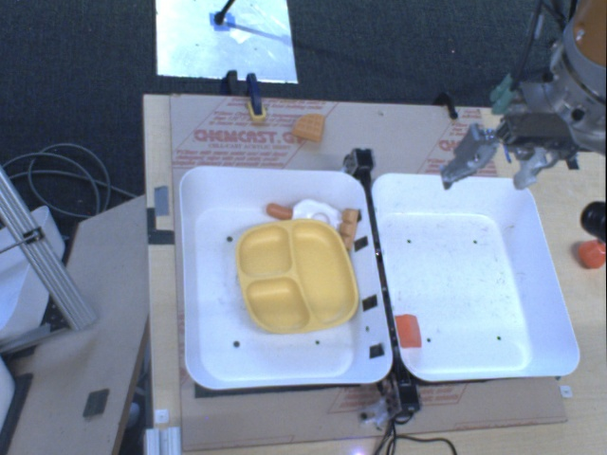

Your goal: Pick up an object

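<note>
Two white bins are sitting side by side on the bench, and the gripper [496,162] is hanging above the far rim of the right bin [474,363], with its two grey fingers [464,162] spread apart and nothing between them. One finger is showing over the bin's far left corner, the other [531,167] over the far right part of the rim. The arm [580,60] is reaching in from the right behind them.

Below the gripper and nearer the camera, a small orange-red block [408,330] is lying at the near left corner of the right bin, touching or just beside the bin's left wall. It is well apart from the fingers.

To the gripper's left, the left bin [204,344] is holding a yellow divided plate [296,276] with three compartments, lying flat near the bin's middle. Beyond the plate's far edge a small orange sausage-shaped piece [279,210], a white object [316,211] and a small tan piece [349,224] are lying close together; the white object is partly hidden by the plate, so its shape is unclear.

Further left of the gripper and outside the bins, a waffle-like tan piece [308,127] is resting on the bench board [408,126]. To the gripper's right and nearer the camera, a small red object [592,253] is sitting on the bench beside the right bin.
</note>
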`<state>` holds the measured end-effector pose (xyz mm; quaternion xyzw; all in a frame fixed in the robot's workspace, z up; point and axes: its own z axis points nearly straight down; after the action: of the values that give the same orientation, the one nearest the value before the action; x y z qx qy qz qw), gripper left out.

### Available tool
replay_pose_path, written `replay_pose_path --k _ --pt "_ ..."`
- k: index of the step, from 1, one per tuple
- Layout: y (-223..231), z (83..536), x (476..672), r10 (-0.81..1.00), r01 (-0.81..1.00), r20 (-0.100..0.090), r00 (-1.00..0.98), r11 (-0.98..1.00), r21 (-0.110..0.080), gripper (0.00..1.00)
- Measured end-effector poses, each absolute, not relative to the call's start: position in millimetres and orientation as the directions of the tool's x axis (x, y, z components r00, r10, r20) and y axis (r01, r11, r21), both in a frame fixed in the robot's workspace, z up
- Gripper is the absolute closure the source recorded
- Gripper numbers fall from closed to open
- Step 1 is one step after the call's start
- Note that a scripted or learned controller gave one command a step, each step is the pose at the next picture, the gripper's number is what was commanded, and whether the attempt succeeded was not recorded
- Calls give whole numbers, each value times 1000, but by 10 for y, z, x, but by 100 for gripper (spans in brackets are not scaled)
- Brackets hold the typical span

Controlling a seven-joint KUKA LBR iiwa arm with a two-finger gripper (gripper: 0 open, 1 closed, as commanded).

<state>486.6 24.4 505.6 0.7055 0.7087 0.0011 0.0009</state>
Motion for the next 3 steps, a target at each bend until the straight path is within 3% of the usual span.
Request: replay_pose_path --k 1,2,3 --pt "244 5056 4866 1000 1000 0 -5 5 3 0" --pt "245 5173 4872 1000 1000 0 -10 10 7 100" --pt "244 5167 4872 1000 1000 1 -10 10 6 0"
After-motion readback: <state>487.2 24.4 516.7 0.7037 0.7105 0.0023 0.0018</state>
